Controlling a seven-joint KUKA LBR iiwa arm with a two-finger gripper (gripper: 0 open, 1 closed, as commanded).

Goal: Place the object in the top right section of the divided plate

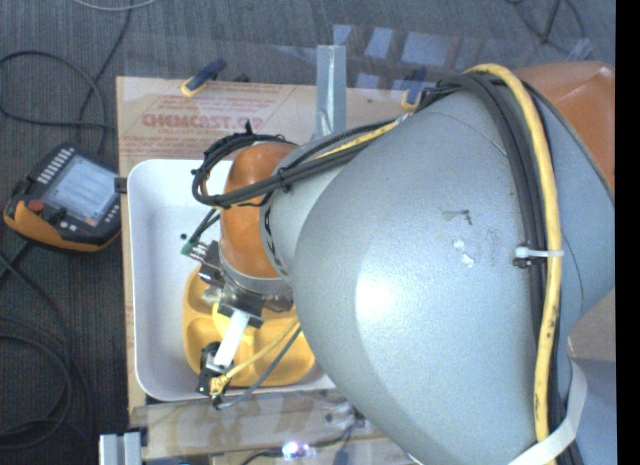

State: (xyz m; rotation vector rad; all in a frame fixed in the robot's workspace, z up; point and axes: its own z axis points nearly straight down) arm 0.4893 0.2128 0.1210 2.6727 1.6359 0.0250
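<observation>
Arm: the grey KUKA arm [430, 263] reaches in from the right and covers most of the worktop; its orange band [250, 203] sits above the wrist.
Hand: the hand [232, 315] hangs low over the yellow plate, pointing down toward the near edge of the bin.
Hand state: cannot tell whether it is spread or pressed together, as the wrist hides it from above.
Divided plate: the yellow divided plate [197, 343] lies in the near part of the white bin [155, 253], close to its front wall. The hand and arm cover much of it, and its sections cannot be told apart.
Object: hidden, so its place cannot be told.
Writing: the brown board [150, 143] under the bin bears red printed letters that read "CHEMCAST"; the shorter letters after that are unclear.
Clamp: a blue and yellow clamp [203, 75] grips the board's far edge.
Pendant: an orange and grey teach pendant [65, 198] with a lit screen lies on the dark carpet, left of the bin; its screen text is too small to read.
</observation>
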